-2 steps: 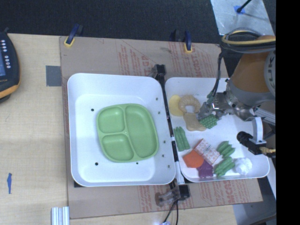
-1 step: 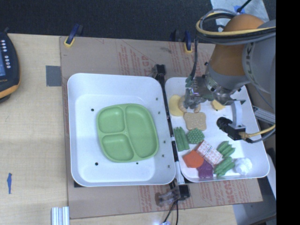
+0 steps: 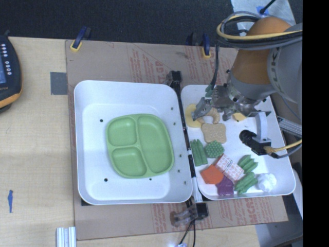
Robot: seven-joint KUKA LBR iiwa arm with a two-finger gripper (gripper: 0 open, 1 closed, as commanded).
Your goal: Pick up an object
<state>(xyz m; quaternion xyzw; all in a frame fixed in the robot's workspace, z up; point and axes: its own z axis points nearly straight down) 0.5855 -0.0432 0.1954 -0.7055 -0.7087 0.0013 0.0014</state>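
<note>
- The tan biscuit (image 3: 214, 133) lies in the right bin (image 3: 286, 189), near that bin's far-left corner and just on the near side of the gripper (image 3: 215, 110). I cannot tell if they touch, and nothing shows the biscuit being gripped.
- The gripper hangs over the far-left part of the right bin; whether it is set wide or narrow I cannot tell (its underside is turned away from the camera).
- One biscuit; it lies flat and is about as broad as it is long, so no long axis or pointing direction can be read.
- Beside it, towards the bin's left edge, is one yellow round piece (image 3: 193, 115), partly under the gripper. A second small yellow piece (image 3: 239, 117) shows at the gripper's other side.
- Towards the near edge:
  - one ridged green strip (image 3: 198, 152) along the left wall
  - one knobbly green piece (image 3: 214, 149)
  - one orange piece (image 3: 211, 174)
  - one pink-and-white packet (image 3: 230, 168)
  - one purple piece (image 3: 225, 187)
  - two green pods (image 3: 247, 163) (the other lies nearer the near edge)
  - one white crumpled lump (image 3: 266, 180) by the near-right corner
- The left bin (image 3: 87, 189) holds one green divided plate (image 3: 140, 146), about midway in it, well apart from the gripper.
</note>
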